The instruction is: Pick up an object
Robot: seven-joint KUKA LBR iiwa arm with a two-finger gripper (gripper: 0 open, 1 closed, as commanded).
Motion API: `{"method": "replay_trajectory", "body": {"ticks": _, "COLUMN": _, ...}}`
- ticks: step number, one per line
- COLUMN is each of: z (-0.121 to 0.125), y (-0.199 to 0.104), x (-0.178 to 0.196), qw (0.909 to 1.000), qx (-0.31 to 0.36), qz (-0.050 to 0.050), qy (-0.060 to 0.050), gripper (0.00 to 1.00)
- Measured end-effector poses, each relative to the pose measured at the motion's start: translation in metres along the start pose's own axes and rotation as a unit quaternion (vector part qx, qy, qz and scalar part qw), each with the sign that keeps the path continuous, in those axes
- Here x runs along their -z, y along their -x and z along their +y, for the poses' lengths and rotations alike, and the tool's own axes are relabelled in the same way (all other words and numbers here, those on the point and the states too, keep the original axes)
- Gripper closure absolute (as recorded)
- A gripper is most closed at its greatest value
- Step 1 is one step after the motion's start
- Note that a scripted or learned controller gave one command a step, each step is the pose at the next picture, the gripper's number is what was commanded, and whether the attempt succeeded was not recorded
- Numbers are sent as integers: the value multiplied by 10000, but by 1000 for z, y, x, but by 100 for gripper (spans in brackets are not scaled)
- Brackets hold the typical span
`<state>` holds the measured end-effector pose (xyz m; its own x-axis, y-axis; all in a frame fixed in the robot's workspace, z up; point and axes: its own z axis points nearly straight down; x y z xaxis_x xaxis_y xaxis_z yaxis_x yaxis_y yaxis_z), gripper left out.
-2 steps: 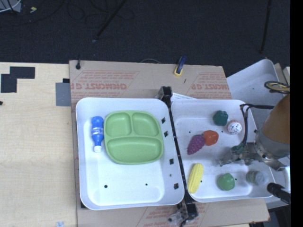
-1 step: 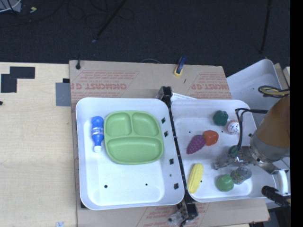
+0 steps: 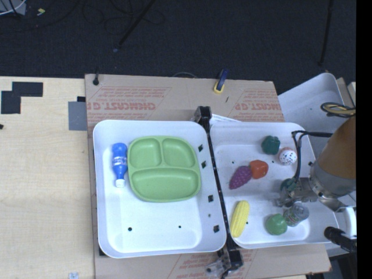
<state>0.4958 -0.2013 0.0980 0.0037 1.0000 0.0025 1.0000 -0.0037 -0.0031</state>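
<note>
My gripper (image 3: 292, 205) hangs low over the right bin (image 3: 302, 133), near its right wall, with the arm coming in from the right. Just below and left of it lies a green round fruit (image 3: 276, 224), close to the gripper or touching it. A yellow corn cob (image 3: 239, 218) lies at the bin's front left. Purple grapes (image 3: 240, 177) and an orange-red fruit (image 3: 258, 168) sit in the middle. At the back are a dark green object (image 3: 270, 145) and a white speckled ball (image 3: 287, 156). I see nothing clearly between the fingers.
The left bin (image 3: 151, 237) holds a green divided plate (image 3: 164, 168) and a blue bottle (image 3: 119, 163) lying along its left side. A black divider (image 3: 214, 179) separates the two bins. Cardboard lies under both.
</note>
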Motion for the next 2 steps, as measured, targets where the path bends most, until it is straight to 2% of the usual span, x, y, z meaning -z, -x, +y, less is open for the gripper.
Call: {"method": "replay_trajectory", "body": {"ticks": 2, "z": 15, "y": 12, "x": 106, "qw": 10000, "qx": 21, "qz": -21, "qy": 29, "gripper": 100}}
